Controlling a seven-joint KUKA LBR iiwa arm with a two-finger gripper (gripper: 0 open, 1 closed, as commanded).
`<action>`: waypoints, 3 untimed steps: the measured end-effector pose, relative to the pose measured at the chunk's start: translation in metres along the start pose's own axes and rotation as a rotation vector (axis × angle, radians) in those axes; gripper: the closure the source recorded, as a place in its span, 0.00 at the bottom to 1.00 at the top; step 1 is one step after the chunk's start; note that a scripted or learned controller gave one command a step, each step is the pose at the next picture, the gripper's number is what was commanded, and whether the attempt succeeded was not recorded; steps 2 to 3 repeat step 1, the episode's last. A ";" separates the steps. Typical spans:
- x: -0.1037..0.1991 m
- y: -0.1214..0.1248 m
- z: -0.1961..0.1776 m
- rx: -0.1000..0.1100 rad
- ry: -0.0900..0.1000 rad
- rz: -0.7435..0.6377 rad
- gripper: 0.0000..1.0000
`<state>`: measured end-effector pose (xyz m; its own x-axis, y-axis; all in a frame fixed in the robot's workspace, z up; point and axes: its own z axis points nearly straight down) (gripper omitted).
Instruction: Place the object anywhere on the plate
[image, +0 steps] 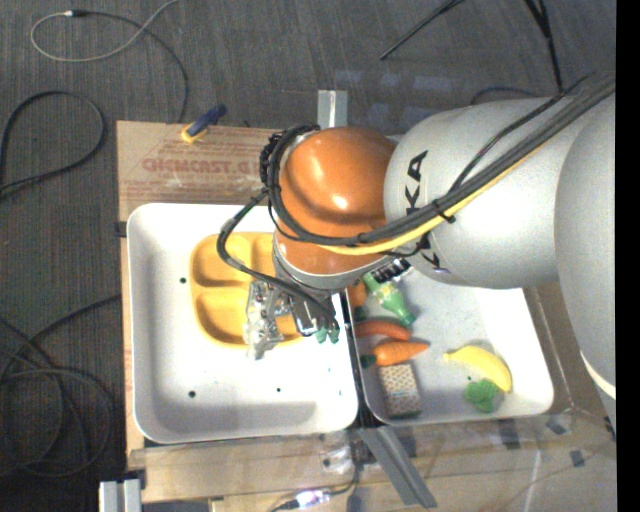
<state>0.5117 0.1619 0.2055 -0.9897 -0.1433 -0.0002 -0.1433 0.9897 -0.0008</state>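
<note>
White "KUKA" lettering (425, 210) runs down the grey arm (490, 190)

Your large grey arm (500, 200) reaches in from the right of the camera view, its glossy orange band (335, 195) bulging above the wrist. Black and yellow cables run along the arm's upper surface and loop around the band. Below it, your metal two-finger gripper (262, 335) points downward at the left, with small green parts showing on the wrist fittings beside it.
</note>
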 end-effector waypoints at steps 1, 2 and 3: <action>-0.069 0.021 -0.003 -0.003 -0.002 0.019 1.00; -0.069 0.021 -0.003 -0.003 -0.002 0.019 1.00; -0.069 0.021 -0.003 -0.003 -0.002 0.019 1.00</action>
